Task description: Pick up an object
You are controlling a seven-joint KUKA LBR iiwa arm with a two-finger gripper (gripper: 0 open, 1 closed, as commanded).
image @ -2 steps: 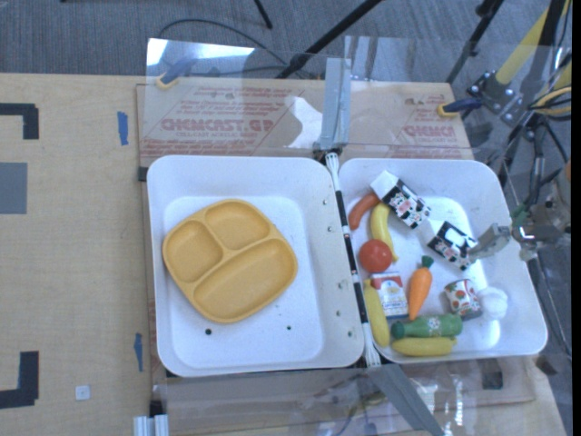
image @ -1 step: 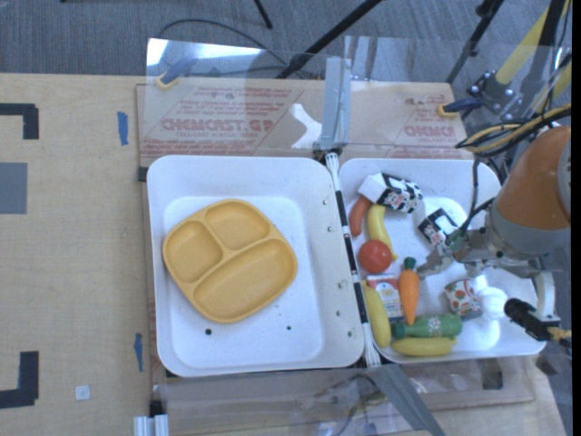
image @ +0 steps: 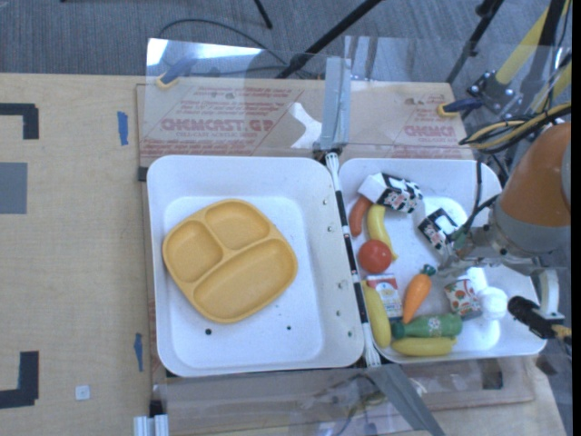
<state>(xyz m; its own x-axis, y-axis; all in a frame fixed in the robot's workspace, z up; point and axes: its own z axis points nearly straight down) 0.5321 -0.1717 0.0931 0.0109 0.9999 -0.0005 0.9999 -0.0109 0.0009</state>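
My gripper (image: 457,254) hangs low over the right part of the right bin (image: 487,345), reaching in from the right below the orange band. Its tip is between a black-and-white carton (image: 438,227) and a small carton with a red print (image: 463,298). An orange carrot (image: 416,295) lies just left of it. Further left are a red tomato (image: 375,256), a yellow banana (image: 378,227) and a red sausage-like toy (image: 359,214). Nothing in the bin looks lifted.
The left bin (image: 172,184) holds a yellow divided plate (image: 231,259). The right bin also has another black-and-white carton (image: 392,192), a juice box (image: 388,295), two more bananas (image: 422,345), a green piece (image: 427,327) and a white object (image: 493,304). A ridge (image: 345,243) divides the bins.
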